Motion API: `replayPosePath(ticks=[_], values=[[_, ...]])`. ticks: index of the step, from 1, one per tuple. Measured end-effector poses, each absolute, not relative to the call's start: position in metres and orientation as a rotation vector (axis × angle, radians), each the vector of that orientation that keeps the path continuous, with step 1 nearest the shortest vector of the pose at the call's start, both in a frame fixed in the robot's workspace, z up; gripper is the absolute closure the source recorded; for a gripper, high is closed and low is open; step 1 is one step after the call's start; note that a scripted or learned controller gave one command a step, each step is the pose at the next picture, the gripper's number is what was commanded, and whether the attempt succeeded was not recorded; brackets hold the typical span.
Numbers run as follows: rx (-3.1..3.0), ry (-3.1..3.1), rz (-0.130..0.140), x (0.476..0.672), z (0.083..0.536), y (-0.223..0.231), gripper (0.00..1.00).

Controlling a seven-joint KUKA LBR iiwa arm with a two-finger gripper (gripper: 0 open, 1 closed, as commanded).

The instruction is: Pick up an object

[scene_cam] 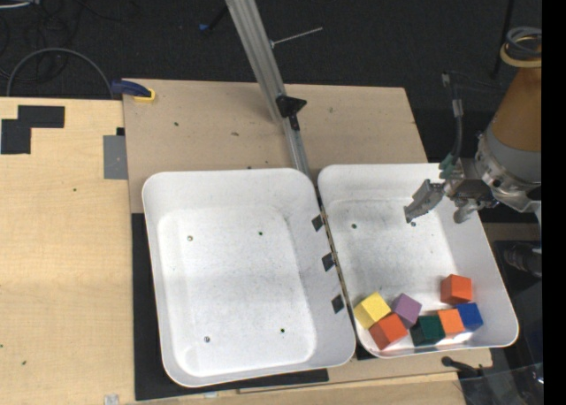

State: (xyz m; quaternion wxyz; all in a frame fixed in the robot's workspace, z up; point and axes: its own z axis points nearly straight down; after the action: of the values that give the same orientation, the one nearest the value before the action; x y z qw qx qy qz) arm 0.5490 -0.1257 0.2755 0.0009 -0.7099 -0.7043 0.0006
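Fingers (423, 203) spread, nothing between them; the gripper (439, 203) hangs above the upper right part of the right bin (389, 180), near its far-right rim. The arm (522, 120) enters from the right, orange band visible above the wrist.

Step, as I judge it: approach phase. No object grasped or touched yet. The gripper sits well apart from every block.

Right bin contents, all clustered in the near corner:
- yellow cube (373, 308), nearest the divider
- red cube (387, 330), just beside and in front of the yellow cube
- purple cube (407, 308), touching or nearly touching the yellow cube
- green cube (428, 329), against the near rim
- orange cube (450, 321), between the green cube and the blue cube (470, 316)
- second red cube (456, 288), slightly apart, behind the orange one

Left bin (230, 184): I see no blocks in it, only a few dark specks on the floor.

Next move, my call: travel toward the near corner and descend with jaws open. The second red cube looks the easiest target, since it stands a little free of the rest. The packed cubes leave little finger room; risk of nudging neighbours or closing on two at once.
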Motion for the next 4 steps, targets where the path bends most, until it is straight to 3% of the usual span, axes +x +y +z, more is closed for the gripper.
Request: replayPosePath(ticks=[1, 2, 3, 4], values=[[-2.217, -2.213, 0.010, 0.552, 0.154, -0.147, 0.00], [-2.229, -2.209, 0.004, 0.553, 0.168, -0.149, 1.00], [-2.211, -2.228, -0.004, 0.568, 0.191, -0.050, 1.00], [-2.223, -2.226, -0.006, 0.544, 0.380, -0.052, 1.00]])
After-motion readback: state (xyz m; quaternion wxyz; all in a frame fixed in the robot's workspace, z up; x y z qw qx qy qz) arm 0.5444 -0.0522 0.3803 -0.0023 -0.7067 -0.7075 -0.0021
